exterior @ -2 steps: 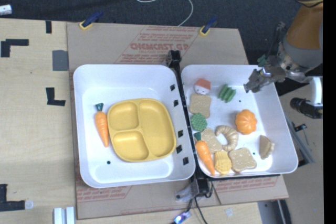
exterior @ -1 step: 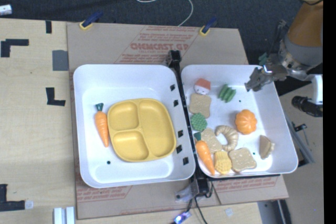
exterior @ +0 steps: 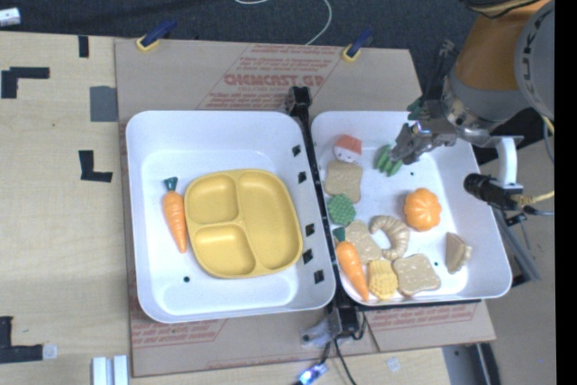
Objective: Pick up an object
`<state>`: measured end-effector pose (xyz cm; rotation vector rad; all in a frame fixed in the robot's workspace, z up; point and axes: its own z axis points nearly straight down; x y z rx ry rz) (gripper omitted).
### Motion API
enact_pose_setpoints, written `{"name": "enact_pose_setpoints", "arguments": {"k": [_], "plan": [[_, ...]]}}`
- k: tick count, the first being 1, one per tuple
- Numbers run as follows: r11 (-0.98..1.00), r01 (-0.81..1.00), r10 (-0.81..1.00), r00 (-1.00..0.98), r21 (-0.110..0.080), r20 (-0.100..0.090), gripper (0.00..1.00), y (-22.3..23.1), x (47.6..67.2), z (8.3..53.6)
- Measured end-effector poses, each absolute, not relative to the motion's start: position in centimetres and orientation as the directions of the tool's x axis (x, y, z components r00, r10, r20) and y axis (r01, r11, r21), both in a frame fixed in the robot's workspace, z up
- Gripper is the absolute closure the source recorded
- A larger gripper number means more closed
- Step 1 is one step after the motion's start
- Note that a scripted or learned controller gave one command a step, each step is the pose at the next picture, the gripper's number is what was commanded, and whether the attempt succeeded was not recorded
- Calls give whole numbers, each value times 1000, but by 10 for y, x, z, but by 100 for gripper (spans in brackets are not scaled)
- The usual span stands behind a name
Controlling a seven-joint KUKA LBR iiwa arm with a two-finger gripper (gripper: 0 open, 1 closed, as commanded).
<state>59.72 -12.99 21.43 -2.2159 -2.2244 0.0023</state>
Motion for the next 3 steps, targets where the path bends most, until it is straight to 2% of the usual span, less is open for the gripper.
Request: {"name": "enact_pose_setpoints", "arguments": {"k": [1, 2, 3], "plan": [[7, 1000, 1000, -7, -2, 1, 100, -70, 598, 223], [7, 1000, 1000, -7, -2, 2, 100, -22, 585, 232], [4, 1000, 1000, -4, -3, 0, 100, 11, 581, 231]]}}
